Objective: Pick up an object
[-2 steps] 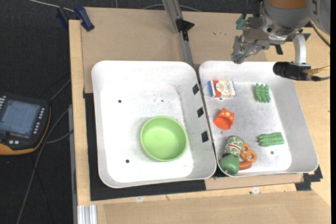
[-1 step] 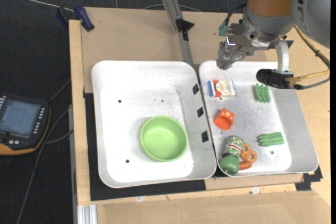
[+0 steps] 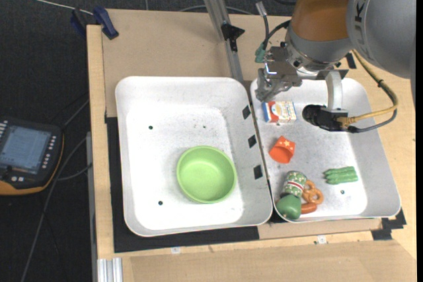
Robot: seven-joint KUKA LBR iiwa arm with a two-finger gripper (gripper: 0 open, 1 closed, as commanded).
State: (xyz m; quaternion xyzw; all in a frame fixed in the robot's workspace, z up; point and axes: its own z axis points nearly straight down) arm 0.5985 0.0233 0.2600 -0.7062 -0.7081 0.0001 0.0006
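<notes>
— Where the bench (image 3: 178, 43) is seen, what is borne by it?

— Two white bins are set side by side on bare wood, dark carpet and cables being seen around it. A green bowl (image 3: 206, 174) is held in the left bin (image 3: 139, 115).

— And the carton (image 3: 280, 111)?

— It is found at the far left corner of the right bin (image 3: 370, 162), lying flat, its long axis across the bin.

— The gripper (image 3: 272, 90)?

— It is hung just over the carton's left end; whether the fingers are apart cannot be told.

glossy green plastic bowl (image 3: 206, 174)
</notes>
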